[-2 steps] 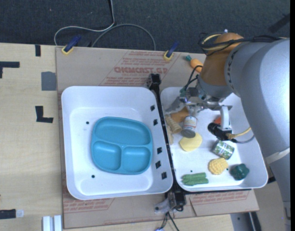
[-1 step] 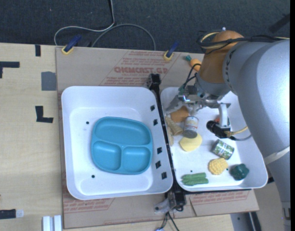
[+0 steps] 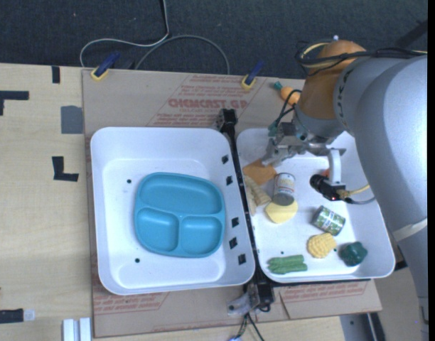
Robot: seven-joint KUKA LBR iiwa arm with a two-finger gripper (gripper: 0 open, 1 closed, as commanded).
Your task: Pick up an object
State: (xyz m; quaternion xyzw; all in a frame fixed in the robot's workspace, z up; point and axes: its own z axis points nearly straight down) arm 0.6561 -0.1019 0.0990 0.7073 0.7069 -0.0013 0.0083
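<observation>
Currently, camera view, one frame:

arm: grey KUKA arm [image 3: 388, 119] comes in from the right, orange band above the wrist, covering the upper right of the right bin.
gripper: gripper [image 3: 283, 145] low over the far part of the right bin, near the divider; cables around the wrist.
jaws: cannot tell whether apart or together, the wrist hardware hides them; nothing visibly between them.
right bin: right bin [image 3: 377, 261] white, shallow, holds all the loose objects.
tan block: tan block [image 3: 259, 173] just below the gripper, next to the divider.
upright can: upright can [image 3: 283, 187] silver, just right of the tan block; label too small to read.
yellow lump: yellow lump [image 3: 281, 211] just in front of the upright can, looks to be touching it.
tipped can: tipped can [image 3: 329, 220] green label, lying on its side, right of the yellow lump; print unreadable.
corn piece: corn piece [image 3: 320, 246] yellow, bumpy, near the front edge.
green pod: green pod [image 3: 286, 263] lies flat at the front edge, left of the corn piece.
dark green piece: dark green piece [image 3: 352, 253] in the front right corner.
left bin: left bin [image 3: 107, 162] holds a blue divided plate [image 3: 179, 214], three compartments.
board: cardboard board [image 3: 160, 98] under the bins, red print reads roughly "CHOICEST", rest illegible.
clips: yellow and blue clips [image 3: 104, 68] on the board's far edge.
</observation>
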